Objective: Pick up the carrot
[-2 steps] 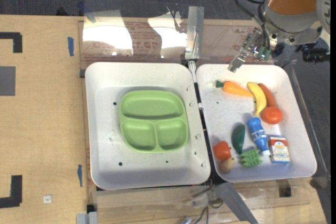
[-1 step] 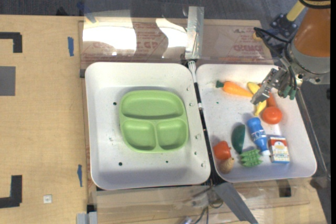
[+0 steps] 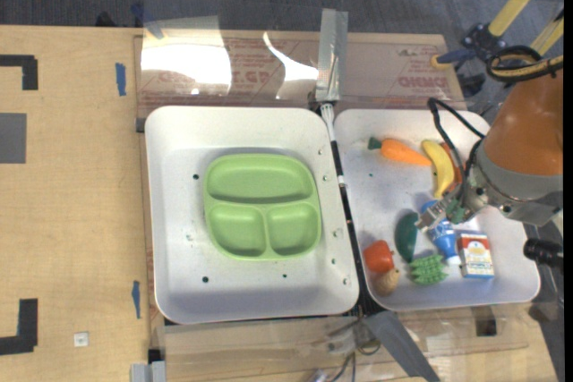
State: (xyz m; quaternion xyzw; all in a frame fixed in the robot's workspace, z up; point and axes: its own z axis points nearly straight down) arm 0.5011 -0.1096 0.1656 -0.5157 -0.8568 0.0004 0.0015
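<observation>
the carrot (image 3: 403, 153) lies in the right bin (image 3: 510, 282), near that bin's far left corner, its green top pointing toward the divider between the two bins. it rests flat on the white floor, just beside the banana (image 3: 440, 164), which curves along its right side; whether the two touch is hard to say.

the arm (image 3: 530, 134) reaches in over the right bin's right edge, and the gripper (image 3: 448, 212) sits low among the clutter in the middle of that bin, near the blue item (image 3: 445, 239) and the dark green vegetable (image 3: 407, 234). how far it is open cannot be told from here, since the wrist and cables hide it, and nothing can be seen in its grasp.

as a judgement, the task is not yet done: the carrot is untouched on the bin floor, apart from the gripper, toward the far side. what is left is everything that matters: moving to the carrot, closing on it, and lifting. the neighbouring banana may crowd the grasp.

the left bin (image 3: 170, 192) holds a green divided plate (image 3: 262, 204).
</observation>
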